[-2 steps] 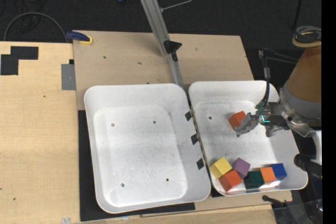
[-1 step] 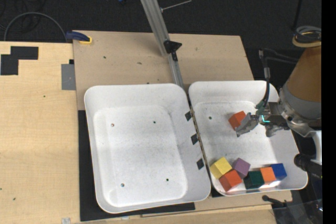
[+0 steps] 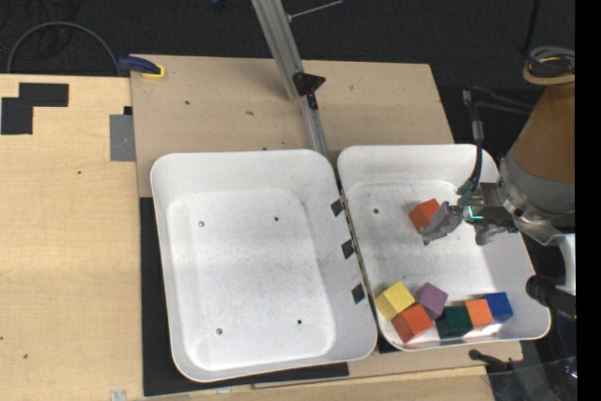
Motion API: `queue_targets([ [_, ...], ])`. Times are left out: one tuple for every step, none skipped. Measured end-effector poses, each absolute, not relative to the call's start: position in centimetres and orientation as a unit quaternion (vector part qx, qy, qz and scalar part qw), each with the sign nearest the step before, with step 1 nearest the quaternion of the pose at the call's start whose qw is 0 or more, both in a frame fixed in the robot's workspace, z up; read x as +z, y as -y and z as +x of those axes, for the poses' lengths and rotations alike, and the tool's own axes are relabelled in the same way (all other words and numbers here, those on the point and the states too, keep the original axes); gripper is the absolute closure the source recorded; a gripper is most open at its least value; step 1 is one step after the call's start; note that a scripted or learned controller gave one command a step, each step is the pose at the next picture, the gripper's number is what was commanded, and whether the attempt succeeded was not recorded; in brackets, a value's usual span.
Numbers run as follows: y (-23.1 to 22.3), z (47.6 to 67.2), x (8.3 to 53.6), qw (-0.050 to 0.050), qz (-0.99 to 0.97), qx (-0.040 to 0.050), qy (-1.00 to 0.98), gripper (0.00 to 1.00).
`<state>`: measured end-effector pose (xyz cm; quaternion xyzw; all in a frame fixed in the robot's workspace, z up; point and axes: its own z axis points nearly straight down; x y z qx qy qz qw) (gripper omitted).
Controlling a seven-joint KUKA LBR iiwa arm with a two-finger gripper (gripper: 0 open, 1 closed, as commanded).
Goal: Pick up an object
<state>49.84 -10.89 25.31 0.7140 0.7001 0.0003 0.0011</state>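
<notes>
Camera view has my gripper [image 3: 449, 223] low inside the right bin [image 3: 404, 166], reaching in from the right with the grey arm [image 3: 549, 164] and its orange band behind it. I see the jaws pinching an orange-red block [image 3: 425, 214], which sits tilted between the fingertips, one grey finger [image 3: 439, 228] showing along its lower right side. I cannot tell whether the block is lifted clear of the bin floor or resting on it. Well below the jaws, along the near wall of the same bin, lies a cluster of other blocks: a yellow cube [image 3: 395, 298], a red cube [image 3: 411, 322], a purple cube [image 3: 432, 298], a green cube [image 3: 454, 321], an orange cube [image 3: 479, 311] and a blue cube [image 3: 499, 305], all packed close together. Off to the left of the jaws, past the divider, sits the left bin [image 3: 246, 258].
</notes>
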Motion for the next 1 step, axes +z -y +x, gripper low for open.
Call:
queue_targets([
  [10.89, 49.84, 25.31, 0.001, 0.714, 0.0003, -0.7, 0.0],
])
